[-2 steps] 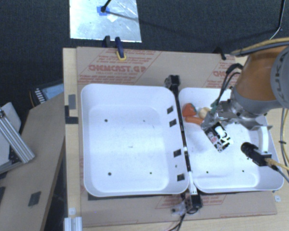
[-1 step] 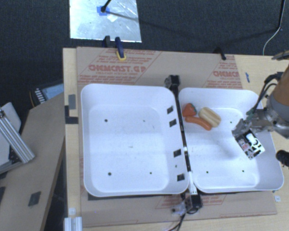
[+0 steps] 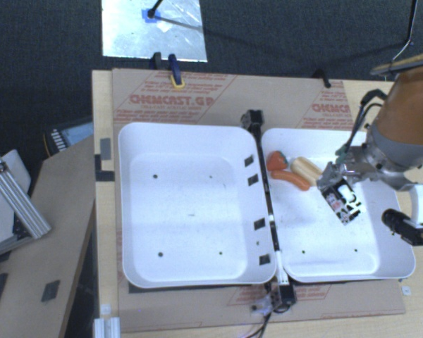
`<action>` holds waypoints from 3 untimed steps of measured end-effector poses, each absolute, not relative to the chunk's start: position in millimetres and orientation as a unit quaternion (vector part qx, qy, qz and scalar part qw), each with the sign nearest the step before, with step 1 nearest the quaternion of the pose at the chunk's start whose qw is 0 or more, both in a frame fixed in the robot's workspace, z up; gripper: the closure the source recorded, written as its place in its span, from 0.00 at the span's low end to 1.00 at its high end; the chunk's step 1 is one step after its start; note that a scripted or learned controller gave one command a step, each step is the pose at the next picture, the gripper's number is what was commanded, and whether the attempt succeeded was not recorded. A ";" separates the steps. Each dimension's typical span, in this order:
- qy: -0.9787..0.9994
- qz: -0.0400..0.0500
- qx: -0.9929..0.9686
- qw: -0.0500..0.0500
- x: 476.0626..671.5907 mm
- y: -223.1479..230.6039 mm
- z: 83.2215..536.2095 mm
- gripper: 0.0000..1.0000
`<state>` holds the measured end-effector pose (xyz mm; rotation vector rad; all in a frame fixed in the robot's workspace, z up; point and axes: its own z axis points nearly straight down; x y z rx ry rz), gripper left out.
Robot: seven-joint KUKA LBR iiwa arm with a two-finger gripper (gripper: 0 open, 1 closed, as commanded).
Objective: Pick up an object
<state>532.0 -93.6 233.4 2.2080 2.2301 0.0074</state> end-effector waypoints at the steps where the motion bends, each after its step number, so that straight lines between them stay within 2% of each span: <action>1: 0.712 0.003 0.703 0.002 510.7 -18.7 288.6 1.00; 2: 0.706 0.000 0.708 0.001 528.9 -71.4 272.1 1.00; 3: 0.711 0.002 0.703 0.000 504.5 9.4 290.5 1.00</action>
